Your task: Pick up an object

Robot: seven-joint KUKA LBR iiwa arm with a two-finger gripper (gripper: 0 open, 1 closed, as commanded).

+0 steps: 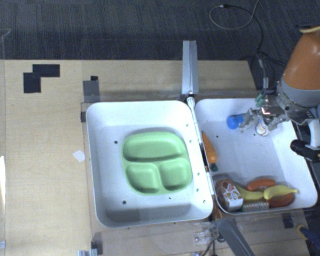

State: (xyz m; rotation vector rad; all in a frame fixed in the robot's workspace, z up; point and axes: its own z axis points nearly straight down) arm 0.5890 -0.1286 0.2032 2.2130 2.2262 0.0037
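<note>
Two shallow white bins with rounded corners sat side by side on the pale wooden bench. The left bin (97,155) held one smooth green tray (156,161) moulded into three compartments. In the right bin (290,161), the gripper (262,119) hung over the far end, just beside a small blue object (235,121) (rounded, perhaps a cap); whether it was clenched or released could not be told. An orange, carrot-like piece (208,148) lay against the dividing wall. At the near edge clustered a yellow banana (276,192), two reddish items and one printed packet (229,195).
</note>
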